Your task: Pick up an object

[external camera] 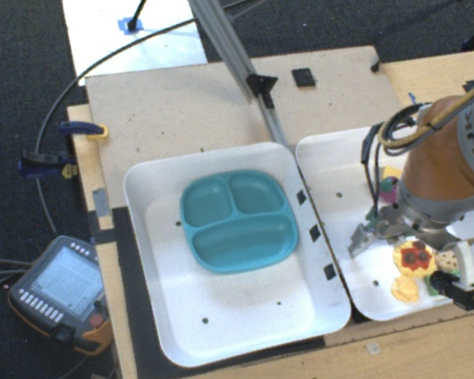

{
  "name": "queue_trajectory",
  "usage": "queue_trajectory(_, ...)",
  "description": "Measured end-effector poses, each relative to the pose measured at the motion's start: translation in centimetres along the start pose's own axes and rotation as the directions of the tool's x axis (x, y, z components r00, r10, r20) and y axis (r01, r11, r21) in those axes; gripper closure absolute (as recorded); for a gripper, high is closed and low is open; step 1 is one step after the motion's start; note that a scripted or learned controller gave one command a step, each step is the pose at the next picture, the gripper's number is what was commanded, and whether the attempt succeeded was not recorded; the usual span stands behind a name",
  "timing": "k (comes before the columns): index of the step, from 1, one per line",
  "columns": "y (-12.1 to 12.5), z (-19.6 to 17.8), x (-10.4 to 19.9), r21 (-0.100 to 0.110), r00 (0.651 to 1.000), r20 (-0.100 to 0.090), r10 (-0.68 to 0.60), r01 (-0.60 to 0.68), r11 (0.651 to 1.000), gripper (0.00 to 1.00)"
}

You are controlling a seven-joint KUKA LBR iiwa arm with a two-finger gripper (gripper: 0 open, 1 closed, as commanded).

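**Right bin** (329, 168): shallow white plastic tray with rounded corners, in the right half of the frame. Its far right side is hidden under the arm.

**Arm** (459, 158): grey casing with a glossy orange band, cut off at the right edge of the frame.

**Gripper** (364, 239): grey metal, low over the middle of the right bin. Whether it is spread or closed cannot be told, and nothing is visibly pinched in it.

**Yellow-and-red toy** (411, 259): small and lumpy, lying on the bin floor just right of the gripper. Its exact shape is hard to make out.

**Pale yellow piece** (404, 289): rounded, just below the toy and near the bin's lower rim.

**Purple-and-green item** (389, 189): tiny and partly covered by the arm and cables, so it cannot be identified.

**Left bin** (145, 245): a matching white tray, touching the right bin along one side.

**Teal divided plate** (239, 221): smooth plastic, a rounded square with three compartments. It lies flat in the left bin's upper middle.

**Teach pendant** (60, 292): grey with a lit screen, on the dark floor at lower left.
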State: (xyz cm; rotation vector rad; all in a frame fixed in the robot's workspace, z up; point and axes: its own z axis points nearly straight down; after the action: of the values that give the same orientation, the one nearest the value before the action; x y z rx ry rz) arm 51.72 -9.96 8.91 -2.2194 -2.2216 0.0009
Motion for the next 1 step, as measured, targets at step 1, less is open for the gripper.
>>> queue_trajectory(1, 0.09, -1.27, -0.03, -0.003, 1.0, 0.001, 0.0, 0.0, 1.0, 1.0)
